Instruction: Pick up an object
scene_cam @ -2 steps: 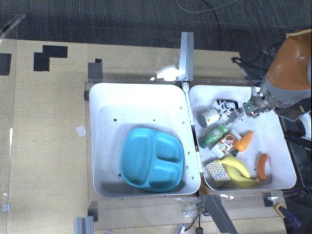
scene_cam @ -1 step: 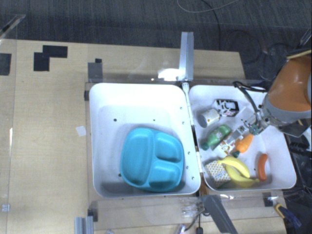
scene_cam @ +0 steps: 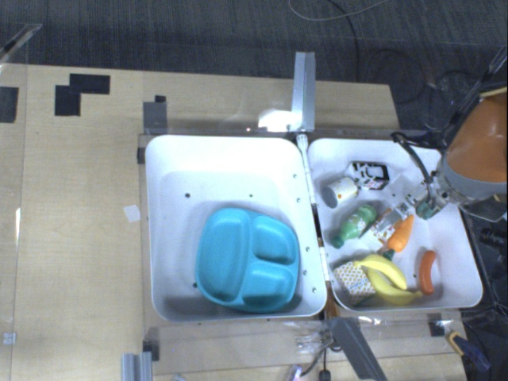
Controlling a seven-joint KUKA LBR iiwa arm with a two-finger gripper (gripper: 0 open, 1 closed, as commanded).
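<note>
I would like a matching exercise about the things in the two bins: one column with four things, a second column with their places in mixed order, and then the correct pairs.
Things:
1. blue divided plate
2. banana
3. green bottle
4. black-and-white carton

Places:
A. near the far wall of the right bin
B. in the left bin
C. by the near wall of the right bin
D. around the middle of the right bin, close to the divider

Pairs: 1-B, 2-C, 3-D, 4-A
</note>
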